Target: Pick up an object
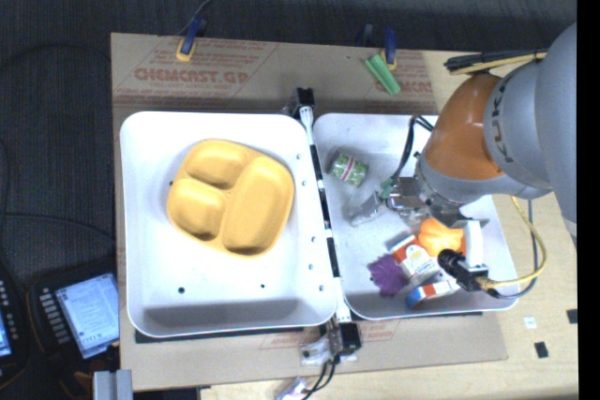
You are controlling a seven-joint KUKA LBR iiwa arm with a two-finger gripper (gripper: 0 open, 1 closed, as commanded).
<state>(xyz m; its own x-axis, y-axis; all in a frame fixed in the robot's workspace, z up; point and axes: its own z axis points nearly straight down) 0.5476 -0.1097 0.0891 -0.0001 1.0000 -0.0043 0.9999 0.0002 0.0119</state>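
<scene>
camera view, and the arm (506, 131) is down in the right bin (375, 134), grey body with the orange band bulking over the far side. the gripper (398, 194) sits low among the clutter near the bin's middle, but whether it is apart or together i cannot tell from this slant, the wrist covers too much. nothing visibly sits in it, so no pick can be called.

candidates: a small green-and-white can (348, 169) lies up near the bin's left wall, a crumpled clear wrapper (364, 209) lies just beside the gripper, and toward the near edge there's a tight knot, a purple piece (383, 273), an orange thing (441, 237), a white-and-orange box (419, 263), something blue and red (429, 293) at the rim. the left bin (141, 201) holds a big yellow three-part tray (231, 195), well apart from the action.

risks, as i judge them: that near pile is packed, pieces touching, so a close there could catch two things or squeeze one out sideways. the wrapper is thin and soft and could slip out on the lift. the can looks round and lying on its side, so a nudge would likely roll it to the wall. a black-and-yellow cable (506, 281) loops at the near right corner too, and it could snag a piece as the arm rises.
</scene>
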